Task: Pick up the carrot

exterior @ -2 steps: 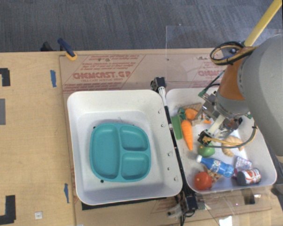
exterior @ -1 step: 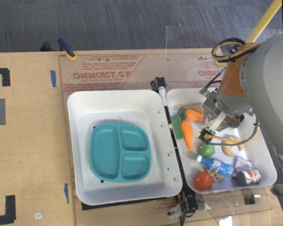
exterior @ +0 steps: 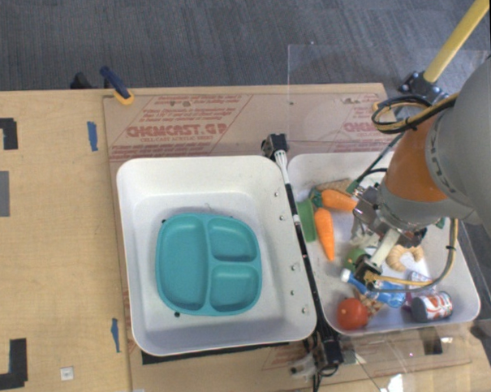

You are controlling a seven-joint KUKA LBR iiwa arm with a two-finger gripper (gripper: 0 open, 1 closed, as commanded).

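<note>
Your carrot [exterior: 325,235] lies in the right bin [exterior: 469,291], near its left wall. It is a smooth orange cone, with its point towards the near edge. A green piece that may be its top sits just beside its wide end. A stubbier orange piece [exterior: 339,199] lies crosswise just beyond it, with green at its left end.

Your gripper [exterior: 370,230] hangs over the middle of that bin, just right of the carrot, under the grey arm [exterior: 463,153] and its orange band. The wrist hides its grip from you, so you cannot make out whether it is spread or closed, and nothing shows held in it.

Near the front of the bin sit a round, glossy red tomato [exterior: 353,312] and a red-and-white can [exterior: 430,306] lying on its side, well apart from each other.

The left bin [exterior: 140,196] is shallow matte white plastic with rounded corners. In it lies a smooth teal plate [exterior: 206,263], divided into three hollows.

Both bins rest on a tan board worktop [exterior: 52,240].
</note>
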